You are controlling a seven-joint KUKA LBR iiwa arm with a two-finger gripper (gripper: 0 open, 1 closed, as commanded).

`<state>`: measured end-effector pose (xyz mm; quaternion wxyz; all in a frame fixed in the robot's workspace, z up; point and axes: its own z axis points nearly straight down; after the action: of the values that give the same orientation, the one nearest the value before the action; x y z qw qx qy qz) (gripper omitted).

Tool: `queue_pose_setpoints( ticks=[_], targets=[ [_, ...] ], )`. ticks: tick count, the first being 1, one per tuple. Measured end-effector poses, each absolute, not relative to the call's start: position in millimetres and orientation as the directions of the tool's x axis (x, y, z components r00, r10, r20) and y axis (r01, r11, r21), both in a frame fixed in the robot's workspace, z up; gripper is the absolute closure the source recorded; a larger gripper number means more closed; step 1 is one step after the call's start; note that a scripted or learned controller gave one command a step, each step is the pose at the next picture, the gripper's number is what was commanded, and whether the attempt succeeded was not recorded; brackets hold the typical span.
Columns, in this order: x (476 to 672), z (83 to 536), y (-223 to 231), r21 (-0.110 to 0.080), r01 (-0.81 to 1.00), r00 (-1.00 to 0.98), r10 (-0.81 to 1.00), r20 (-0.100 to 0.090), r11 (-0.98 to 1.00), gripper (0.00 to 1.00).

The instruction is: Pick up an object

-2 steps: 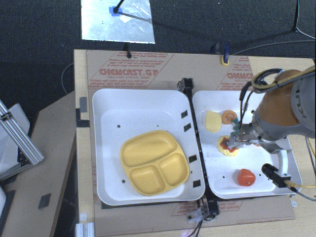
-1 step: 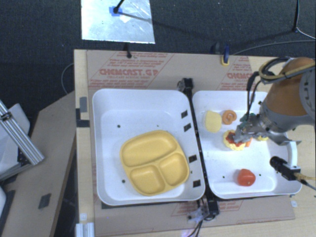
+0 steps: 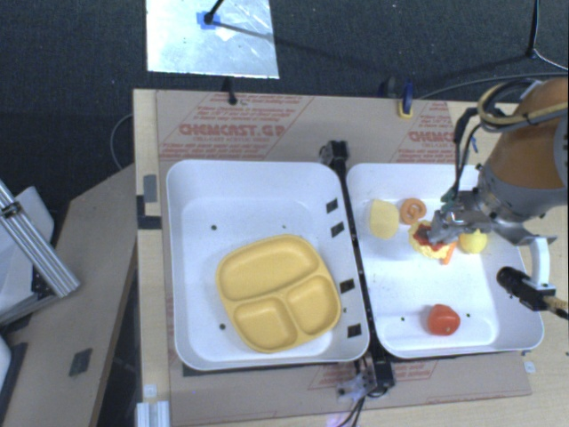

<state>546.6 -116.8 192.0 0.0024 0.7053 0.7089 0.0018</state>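
Worktop (image 3: 267,123): two white bins side by side. Left bin (image 3: 204,185) carries a yellow divided tray (image 3: 277,290), three compartments, lying toward the bin's 5 o'clock. Nothing rests on the tray.

Right bin (image 3: 498,327) carries the small items. Pale yellow block (image 3: 383,218) at about 10 o'clock of the bin. Orange ring-shaped piece (image 3: 412,209) just beside it at its 3 o'clock. Red-and-yellow cluster (image 3: 430,243) near bin centre, small pieces overlapping; cannot separate them. Small yellow round piece (image 3: 474,242) at the cluster's 3 o'clock. Red tomato-like piece (image 3: 443,319) alone toward 6 o'clock, well apart from the others.

Arm enters from 3 o'clock. Gripper (image 3: 442,228) is low over the cluster's upper edge, between the ring piece and the round yellow piece. Whether it is released or clenched, cannot tell; nothing visibly caught in it.

Likely target: the cluster directly under the gripper. Judgement on handling: items look like toy food, so light, probably hard smooth plastic, apt to skid or squirt out under a pinch. Overlapping pieces may shift together. Best hold would be across the narrow width of one piece, square to its sides, not on a rounded end. The ring piece and round piece sit near enough to be nudged. The tomato, isolated, would be the cleaner pick, taken across its middle.
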Motion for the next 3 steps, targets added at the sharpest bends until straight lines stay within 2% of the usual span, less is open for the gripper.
queue_pose_setpoints(
  ticks=[1, 2, 3],
  targets=[
    [548.3, 246, -117, 0.007, 1.0, -0.005, 1.0, -0.002, 0.005, 1.0],
    [563.1, 235, -62, 0.003, 1.0, -0.01, 1.0, 0.001, 0.01, 1.0],
    [580.3, 242, -4, 0.004, 1.0, -0.011, 1.0, 0.003, 0.011, 1.0]
  ],
)
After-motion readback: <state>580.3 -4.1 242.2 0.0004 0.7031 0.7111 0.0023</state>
